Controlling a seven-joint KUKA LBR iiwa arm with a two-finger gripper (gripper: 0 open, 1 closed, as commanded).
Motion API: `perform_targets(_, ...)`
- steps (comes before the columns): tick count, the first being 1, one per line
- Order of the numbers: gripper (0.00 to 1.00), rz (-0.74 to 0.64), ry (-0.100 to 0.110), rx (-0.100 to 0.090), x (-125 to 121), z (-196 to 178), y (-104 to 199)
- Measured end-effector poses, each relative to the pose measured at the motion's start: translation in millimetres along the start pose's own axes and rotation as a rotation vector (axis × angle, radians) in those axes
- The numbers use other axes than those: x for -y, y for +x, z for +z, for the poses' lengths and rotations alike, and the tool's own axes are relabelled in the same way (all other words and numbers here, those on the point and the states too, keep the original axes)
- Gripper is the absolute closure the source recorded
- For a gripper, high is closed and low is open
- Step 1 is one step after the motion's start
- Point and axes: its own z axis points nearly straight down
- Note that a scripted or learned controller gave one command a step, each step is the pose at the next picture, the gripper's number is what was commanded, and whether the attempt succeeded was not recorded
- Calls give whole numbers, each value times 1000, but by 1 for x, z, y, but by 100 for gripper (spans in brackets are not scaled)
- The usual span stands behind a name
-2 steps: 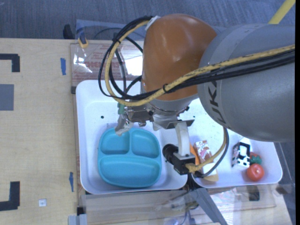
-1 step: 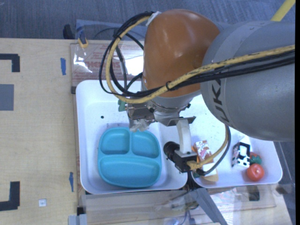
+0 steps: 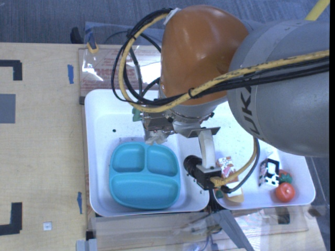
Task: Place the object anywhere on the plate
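The blue three-compartment plate (image 3: 145,177) lies in the left white bin (image 3: 99,140) on the tan counter (image 3: 36,140). A red tomato-shaped toy (image 3: 285,191) and a black-and-white item (image 3: 269,173) rest in the right bin (image 3: 306,184). The gripper (image 3: 157,135) hovers at the plate's far rim; finger state cannot be determined. Blue-grey carpet (image 3: 52,9) lies beyond.

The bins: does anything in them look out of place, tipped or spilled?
Nothing stands out. The blue plate lies flat in the left bin, nothing on it. A tomato and a black-and-white toy sit together in the right bin, nothing spilled.
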Motion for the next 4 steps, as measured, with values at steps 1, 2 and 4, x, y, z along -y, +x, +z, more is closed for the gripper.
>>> perform_targets(1,100,-1,-1,1,-1,-10,1)
perform_targets(2,100,257,-4,-2,-48,-28,-32)
perform_targets(4,100,954,-3,-5,-86,-105,3)
